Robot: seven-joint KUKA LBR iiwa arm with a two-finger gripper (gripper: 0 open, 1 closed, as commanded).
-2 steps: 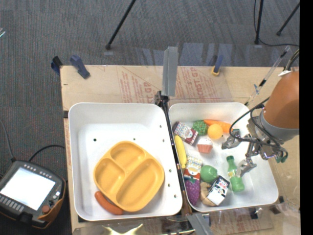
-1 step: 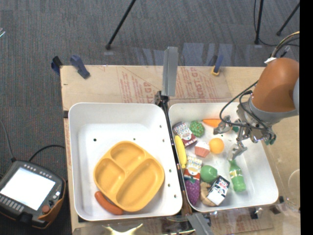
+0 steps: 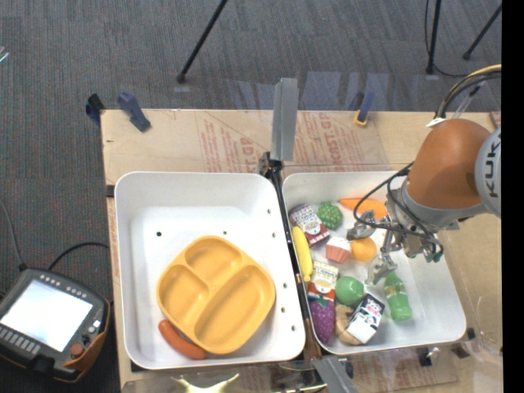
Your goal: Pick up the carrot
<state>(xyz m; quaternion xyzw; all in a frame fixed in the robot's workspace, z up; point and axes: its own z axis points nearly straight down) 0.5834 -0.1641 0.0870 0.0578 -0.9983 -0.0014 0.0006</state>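
Orange carrot [image 3: 358, 205] lies crosswise — tip pointing left.

Bright, even overhead light; soft shadows in the white bins [image 3: 131, 219]; slightly grainy.

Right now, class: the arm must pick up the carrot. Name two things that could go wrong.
The carrot lies partly hidden under the arm, so a grasp may miss it. The gripper hangs nearer the orange and green bottle, so it might grab or knock those crowded toys instead.
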